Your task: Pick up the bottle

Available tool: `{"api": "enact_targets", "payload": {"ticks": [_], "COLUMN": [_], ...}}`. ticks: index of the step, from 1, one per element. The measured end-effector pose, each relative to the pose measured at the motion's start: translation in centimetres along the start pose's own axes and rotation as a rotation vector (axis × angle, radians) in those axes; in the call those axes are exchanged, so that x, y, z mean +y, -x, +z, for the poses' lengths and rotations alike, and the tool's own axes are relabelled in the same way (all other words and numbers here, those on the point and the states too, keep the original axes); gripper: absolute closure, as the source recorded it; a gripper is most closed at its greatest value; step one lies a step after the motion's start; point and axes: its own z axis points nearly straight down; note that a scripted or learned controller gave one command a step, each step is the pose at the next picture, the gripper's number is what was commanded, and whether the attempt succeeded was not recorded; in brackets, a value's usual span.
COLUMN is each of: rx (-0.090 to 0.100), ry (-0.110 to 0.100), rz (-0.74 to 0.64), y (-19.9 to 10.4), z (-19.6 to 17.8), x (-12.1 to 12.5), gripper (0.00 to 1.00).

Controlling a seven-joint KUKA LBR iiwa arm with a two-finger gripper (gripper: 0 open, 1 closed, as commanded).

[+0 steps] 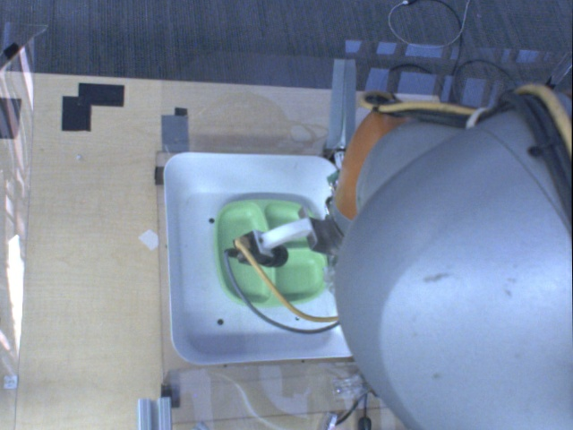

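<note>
Pale wood covers the bench [89,267], and grey carpet [197,16] lies past it at the top of the view; the gripper [324,236] is low over the right side of the white bin [192,330], tucked under the big grey arm [457,267]; I cannot tell if it is open, closed or holding something, because the arm hides most of it. An orange band [363,164] goes round the arm just above the bin's right edge.

Right beside the gripper, in the middle of the bin, lies a green thing [240,222]; it is soft green and lumpy, and I think it is the bottle, but I am not sure; it looks like it sits flat on the bin floor. Two grey posts [175,131] stand at the bin's top corners; black tape marks [89,104] sit on the wood up and to the left of the bin.

How far along is the job? My guess is the arm has got to the right place; the grab and the lift are not done yet, as far as I can see; the green thing does not look raised.
</note>
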Motion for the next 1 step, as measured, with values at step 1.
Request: {"api": "enact_targets", "payload": {"ticks": [1], "rx": [0.001], "ry": [0.0], "rz": [-0.106], "y": [-2.98], "z": [-1.97], "x": [-0.15], "gripper": [1.0]}}
